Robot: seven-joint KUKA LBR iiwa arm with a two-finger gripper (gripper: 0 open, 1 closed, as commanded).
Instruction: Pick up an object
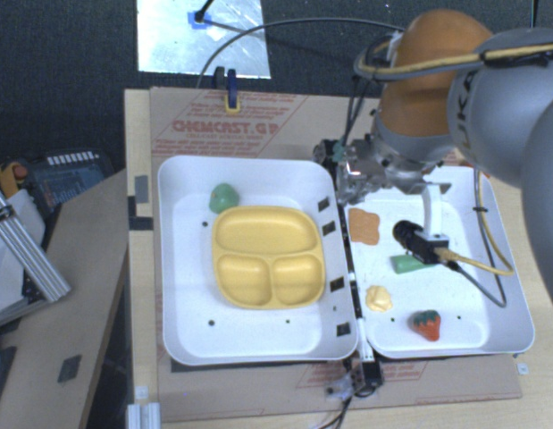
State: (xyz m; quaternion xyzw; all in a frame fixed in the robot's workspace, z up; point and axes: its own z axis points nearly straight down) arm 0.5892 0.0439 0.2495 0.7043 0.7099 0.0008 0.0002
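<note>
My gripper hangs over the far left corner of the right bin, close to the wall between the two bins. Just in front of it lies a flat orange piece. Further forward in the same bin are a small green block, a pale yellow piece and a red strawberry-like toy. I see nothing held by the gripper.
The left bin holds a yellow divided tray and a round green object at its far edge. The grey arm with its orange band covers the right bin's far side. Clutter sits off the bench at the left.
</note>
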